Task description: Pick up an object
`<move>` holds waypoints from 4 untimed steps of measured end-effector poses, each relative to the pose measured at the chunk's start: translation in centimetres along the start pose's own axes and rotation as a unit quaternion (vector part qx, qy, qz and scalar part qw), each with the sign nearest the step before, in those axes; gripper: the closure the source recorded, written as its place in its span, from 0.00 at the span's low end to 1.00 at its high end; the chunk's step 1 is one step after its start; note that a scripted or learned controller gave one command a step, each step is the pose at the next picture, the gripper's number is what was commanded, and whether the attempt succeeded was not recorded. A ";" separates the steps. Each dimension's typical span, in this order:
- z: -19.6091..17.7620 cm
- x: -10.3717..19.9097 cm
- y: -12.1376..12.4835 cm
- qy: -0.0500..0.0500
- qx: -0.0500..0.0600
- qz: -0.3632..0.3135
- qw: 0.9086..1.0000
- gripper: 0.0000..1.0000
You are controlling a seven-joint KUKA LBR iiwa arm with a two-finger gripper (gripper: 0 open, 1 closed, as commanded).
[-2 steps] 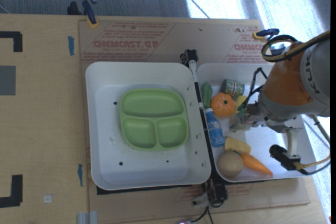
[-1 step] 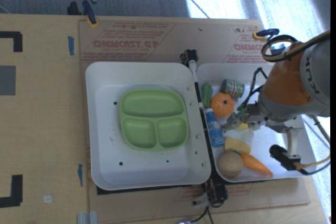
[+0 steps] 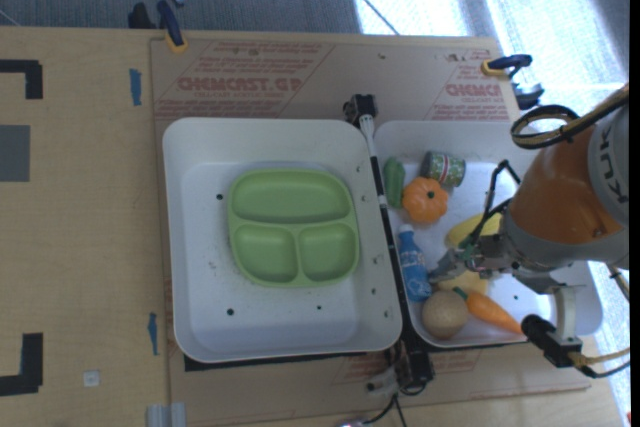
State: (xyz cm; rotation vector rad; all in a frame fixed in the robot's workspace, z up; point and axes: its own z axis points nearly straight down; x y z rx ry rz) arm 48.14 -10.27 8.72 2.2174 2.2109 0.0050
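Pale wooden bench (image 3: pixel 80 215), two shallow white plastic bins (image 3: pixel 190 245); gripper (image 3: pixel 452 265) low in the right one.
Finger state unreadable; the smooth orange plastic carrot (image 3: pixel 490 311) (light, stiff, slippery, I judge) suits a mid-body pinch.

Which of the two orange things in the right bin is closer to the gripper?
The carrot, the long tapered one near the bin's front edge, lies just below the gripper. The round orange sits farther back, beside the green can.

Red "CHEMCAST GP" print on brown board (image 3: pixel 250 80), repeated partly at right
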 end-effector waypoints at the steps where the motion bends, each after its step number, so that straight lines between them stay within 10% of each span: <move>1: 0.1 1.1 7.0 0.001 0.001 -0.002 1.000 0.00; 2: 0.1 0.0 17.7 0.005 0.024 0.001 1.000 0.00; 3: -0.9 -0.1 17.6 0.004 0.026 0.000 1.000 1.00; 4: -9.7 3.2 10.8 0.003 0.005 -0.002 1.000 1.00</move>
